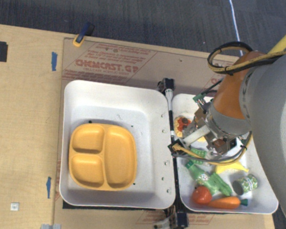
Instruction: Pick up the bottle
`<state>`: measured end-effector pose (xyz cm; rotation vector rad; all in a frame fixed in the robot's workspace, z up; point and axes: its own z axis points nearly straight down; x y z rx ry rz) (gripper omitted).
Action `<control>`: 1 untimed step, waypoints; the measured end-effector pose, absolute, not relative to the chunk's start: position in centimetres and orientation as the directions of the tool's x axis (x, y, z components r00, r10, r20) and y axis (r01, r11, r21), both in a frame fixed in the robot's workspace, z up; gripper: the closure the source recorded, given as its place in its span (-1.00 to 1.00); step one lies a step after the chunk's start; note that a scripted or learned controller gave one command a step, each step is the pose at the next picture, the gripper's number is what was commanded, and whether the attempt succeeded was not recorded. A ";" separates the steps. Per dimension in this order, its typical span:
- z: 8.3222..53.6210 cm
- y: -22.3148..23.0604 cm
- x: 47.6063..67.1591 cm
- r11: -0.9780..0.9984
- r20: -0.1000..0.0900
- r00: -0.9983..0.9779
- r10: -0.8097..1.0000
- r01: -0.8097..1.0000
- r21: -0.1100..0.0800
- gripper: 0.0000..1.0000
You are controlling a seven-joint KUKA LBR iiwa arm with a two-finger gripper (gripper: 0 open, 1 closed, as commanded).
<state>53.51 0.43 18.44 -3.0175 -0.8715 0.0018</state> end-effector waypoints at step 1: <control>18.4 2.7 48.5 -0.967 -0.004 0.967 0.256 0.256 -0.004 -1.00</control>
